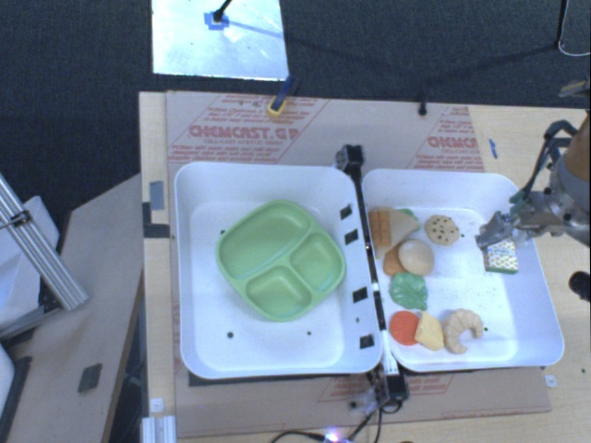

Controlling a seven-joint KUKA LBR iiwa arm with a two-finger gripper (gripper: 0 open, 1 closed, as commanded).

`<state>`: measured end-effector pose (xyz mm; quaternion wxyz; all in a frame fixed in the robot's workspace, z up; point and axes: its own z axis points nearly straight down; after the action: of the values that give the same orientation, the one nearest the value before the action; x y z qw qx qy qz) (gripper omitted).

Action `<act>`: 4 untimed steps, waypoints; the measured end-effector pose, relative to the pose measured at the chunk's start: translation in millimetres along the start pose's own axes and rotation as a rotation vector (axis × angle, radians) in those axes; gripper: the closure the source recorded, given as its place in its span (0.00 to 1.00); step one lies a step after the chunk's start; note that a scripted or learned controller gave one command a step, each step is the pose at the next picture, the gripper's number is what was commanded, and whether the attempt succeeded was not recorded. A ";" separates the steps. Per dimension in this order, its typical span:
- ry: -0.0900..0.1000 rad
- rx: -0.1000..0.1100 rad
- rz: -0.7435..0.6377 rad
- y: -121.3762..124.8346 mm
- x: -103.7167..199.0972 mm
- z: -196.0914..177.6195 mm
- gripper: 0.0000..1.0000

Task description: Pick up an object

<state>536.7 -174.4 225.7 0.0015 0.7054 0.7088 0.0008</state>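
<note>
Though the pincer (500, 238) sits low over the right bin (531, 335), at the right middle of the frame, the pick looks unfinished; just below its tip there is a small checkered square piece (502, 259), green and pale, which seems to touch the fingers or hang from them; whether it is gripped, merely touched, or lying on the bin floor under them, I cannot tell, and how wide the fingers stand is likewise too small and blurred to judge. My reading is that the arm is at the grasp itself, with the lift yet to be shown.

Other candidates lie to the left in the same bin: a round cookie (442, 229) toward the top, a wedge of bread (391, 225) near the divider, a pale bun (416, 257) below it, a green leafy piece (408, 291), a red tomato slice (404, 327), a yellow wedge (429, 332) touching it, and a croissant (464, 329) at the lower middle; none appears disturbed. In the left bin (199, 340) rests a green divided plate (277, 258), tilted on the diagonal.

Writing: the brown sheet (314, 123) covering the surface under the bins carries red print, "CHEMCAST GP" at upper left and a repeat, partly legible, at upper right; smaller lines beneath are unreadable.
</note>
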 end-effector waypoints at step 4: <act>0.000 0.001 0.002 59.6 123.9 -1.4 1.00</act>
<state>595.7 -50.2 227.2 0.0012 0.7062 0.7080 0.0007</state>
